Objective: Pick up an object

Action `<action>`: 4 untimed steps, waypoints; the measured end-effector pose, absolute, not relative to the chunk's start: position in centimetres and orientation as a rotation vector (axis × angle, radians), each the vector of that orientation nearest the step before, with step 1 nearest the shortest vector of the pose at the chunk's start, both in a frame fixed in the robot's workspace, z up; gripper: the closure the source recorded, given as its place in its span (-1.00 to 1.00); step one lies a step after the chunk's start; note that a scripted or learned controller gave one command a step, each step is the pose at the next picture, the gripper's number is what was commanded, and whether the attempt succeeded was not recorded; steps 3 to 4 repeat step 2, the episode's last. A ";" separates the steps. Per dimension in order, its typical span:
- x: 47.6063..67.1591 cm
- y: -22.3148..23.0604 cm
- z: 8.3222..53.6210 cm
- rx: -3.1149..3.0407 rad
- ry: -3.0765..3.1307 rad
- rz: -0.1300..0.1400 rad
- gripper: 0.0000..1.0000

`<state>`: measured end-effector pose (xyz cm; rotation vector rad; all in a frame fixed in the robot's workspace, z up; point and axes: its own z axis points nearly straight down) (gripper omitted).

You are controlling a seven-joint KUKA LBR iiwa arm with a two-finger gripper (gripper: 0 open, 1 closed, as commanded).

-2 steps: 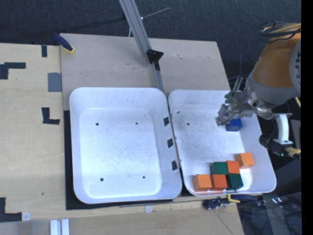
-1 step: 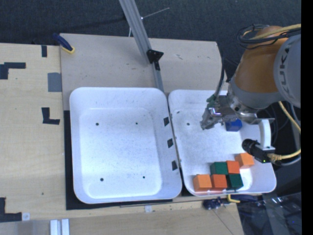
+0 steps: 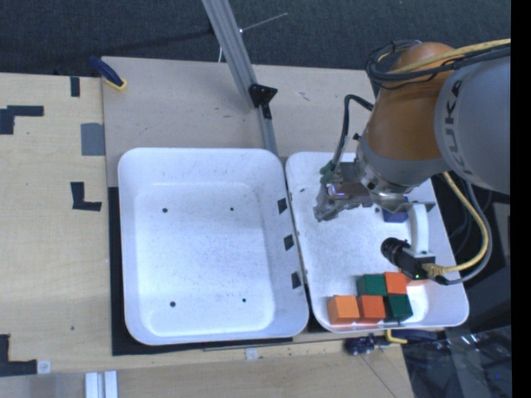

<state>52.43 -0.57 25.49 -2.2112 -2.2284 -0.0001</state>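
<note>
Orange and green blocks [image 3: 373,297] waiting untouched; pick not yet started.

Orange-banded arm is reaching in from the right of the frame, with the gripper [image 3: 329,207] hanging over the upper part of the right bin [image 3: 311,247], above bare white floor. Whether the jaws are spread or pressed together I cannot tell from this slant; nothing is showing between them. The blocks are sitting clustered at the lower end of the right bin, touching one another, well apart from the gripper. The cluster's long axis is running roughly left to right across the frame, rising slightly toward the right; single blocks look near cubic, so no clear pointing direction. The left bin [image 3: 133,222] is lying alongside. Judging by this: travel toward lower frame, descent, closing and lifting are all remaining.
</note>
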 end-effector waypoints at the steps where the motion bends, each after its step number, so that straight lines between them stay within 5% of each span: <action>1: 51.0 5.5 24.9 -2.210 -2.228 0.002 1.00; 2: 49.6 10.1 24.0 -2.212 -2.226 0.004 1.00; 4: 49.6 10.1 24.0 -2.212 -2.226 0.004 1.00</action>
